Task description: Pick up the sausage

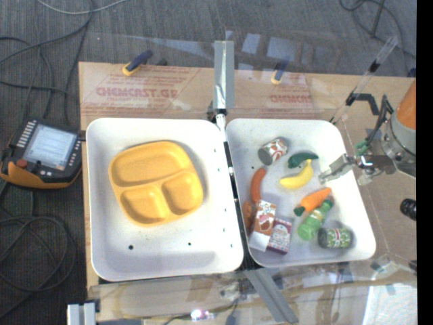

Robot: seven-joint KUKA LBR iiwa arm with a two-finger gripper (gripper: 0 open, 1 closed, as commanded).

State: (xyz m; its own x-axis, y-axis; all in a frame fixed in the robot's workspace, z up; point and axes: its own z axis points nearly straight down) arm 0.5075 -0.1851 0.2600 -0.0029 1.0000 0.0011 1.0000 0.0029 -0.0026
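The gripper [336,168] hangs over the right bin [352,246] at its right rim; can't tell if jaws are released or clenched, nothing seen between them. The sausage [257,183] lies well to the jaws' left, near the bin's left wall, lengthwise toward the cartons [270,226]. Best approach, imo: cross past the banana [298,176], line jaws across the sausage's narrow width, drop at its middle, away from the cartons. Bench is brown board w/ clamps; floor is dark carpet w/ cables; a yellow tray [157,181] sits in the left bin [101,249].
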